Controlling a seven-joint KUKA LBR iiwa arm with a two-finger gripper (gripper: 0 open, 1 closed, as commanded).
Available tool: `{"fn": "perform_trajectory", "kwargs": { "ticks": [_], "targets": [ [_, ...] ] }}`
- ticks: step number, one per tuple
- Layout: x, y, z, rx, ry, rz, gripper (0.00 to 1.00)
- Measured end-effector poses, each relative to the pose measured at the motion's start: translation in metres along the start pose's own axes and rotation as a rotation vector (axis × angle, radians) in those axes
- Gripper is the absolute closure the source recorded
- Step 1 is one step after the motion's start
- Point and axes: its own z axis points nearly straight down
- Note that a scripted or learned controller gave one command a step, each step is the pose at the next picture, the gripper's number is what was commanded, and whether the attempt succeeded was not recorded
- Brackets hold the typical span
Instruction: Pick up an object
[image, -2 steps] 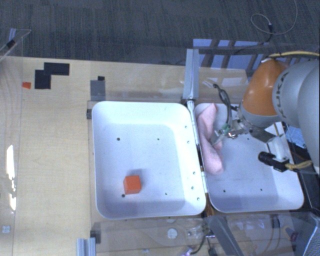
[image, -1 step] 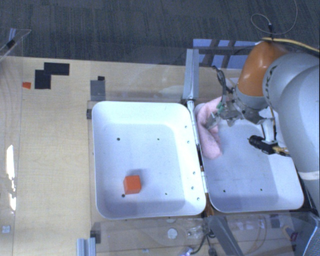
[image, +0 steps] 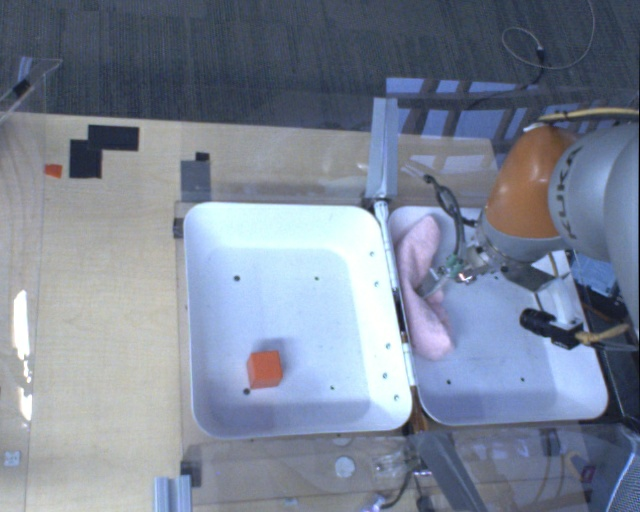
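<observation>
Camera view, from above and at a slant. A pale wood-grain tabletop (image: 100, 300) carries two shallow white plastic bins with rounded corners, set side by side and touching along a central seam. The left white bin (image: 290, 240) has a smooth, matte floor dotted with a few small dark holes; near its front-left part lies a small orange cube (image: 265, 369), flat-faced and sharp-edged, resting alone and well apart from the walls. The right white bin (image: 520, 390) holds a soft pink cloth (image: 420, 290), an elongated, folded piece of fuzzy fabric lying along the bin's left wall, just beside the seam, its length running from the rear of the bin toward the middle.

The grey metal arm with a glossy orange band (image: 530, 185) reaches in from the right, over the right bin. Its end effector (image: 445, 277) sits low at the right edge of the pink cloth, at or against the fabric; whether its fingers are spread or closed cannot be told from this angle, and no cloth is seen clearly between them. Black cables (image: 445, 200) loop beside the wrist. Flat black and orange markers (image: 95, 150) lie on the far-left tabletop.
</observation>
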Motion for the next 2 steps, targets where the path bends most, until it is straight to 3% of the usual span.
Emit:
{"fn": "perform_trajectory", "kwargs": {
  "ticks": [1, 2],
  "targets": [
    [0.000, 0.004, -0.012, -0.008, -0.003, -0.002, 1.00],
    [0.002, 0.073, -0.094, 0.010, 0.004, 0.215, 1.00]
  ]
}}
